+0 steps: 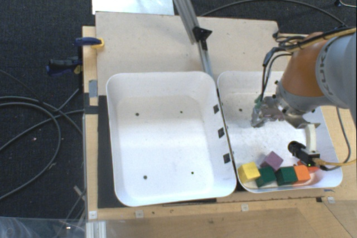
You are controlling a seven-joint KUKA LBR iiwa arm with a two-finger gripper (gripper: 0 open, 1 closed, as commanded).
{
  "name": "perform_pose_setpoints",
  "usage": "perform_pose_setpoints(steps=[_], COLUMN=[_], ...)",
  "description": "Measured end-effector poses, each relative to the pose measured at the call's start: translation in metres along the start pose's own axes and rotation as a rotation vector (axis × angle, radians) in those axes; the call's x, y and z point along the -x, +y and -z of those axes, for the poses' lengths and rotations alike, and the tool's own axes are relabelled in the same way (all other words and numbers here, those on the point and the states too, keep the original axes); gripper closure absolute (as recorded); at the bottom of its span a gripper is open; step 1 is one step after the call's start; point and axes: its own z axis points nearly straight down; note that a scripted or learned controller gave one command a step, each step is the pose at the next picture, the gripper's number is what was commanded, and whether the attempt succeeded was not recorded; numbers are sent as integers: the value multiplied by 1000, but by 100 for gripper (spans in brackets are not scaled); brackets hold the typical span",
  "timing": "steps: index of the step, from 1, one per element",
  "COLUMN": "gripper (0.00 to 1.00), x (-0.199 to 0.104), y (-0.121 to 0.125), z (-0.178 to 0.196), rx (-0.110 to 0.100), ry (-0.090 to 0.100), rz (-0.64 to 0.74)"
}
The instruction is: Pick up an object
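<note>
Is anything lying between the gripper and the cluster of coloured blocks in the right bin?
Nothing visible. The gripper is over bare white floor of the right bin; the yellow block, purple block, two green blocks and orange block sit at the bin's near edge.

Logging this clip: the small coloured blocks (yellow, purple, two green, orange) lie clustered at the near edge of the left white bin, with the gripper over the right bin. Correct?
Not quite. The camera view shows the small coloured blocks clustered at the near edge of the right white bin, not the left white bin. The gripper is indeed over the right bin.
</note>
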Motion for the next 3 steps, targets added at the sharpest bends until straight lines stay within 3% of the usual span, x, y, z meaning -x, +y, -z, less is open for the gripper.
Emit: perform_pose_setpoints(steps=[1, 2, 3], gripper=[100, 100, 100], x=[19, 51, 69], y=[-71, -48, 14], z=[-27, -25, -24], rx=[-8, 1, 5], ry=[0, -3, -3], rz=[-7, -5, 2])
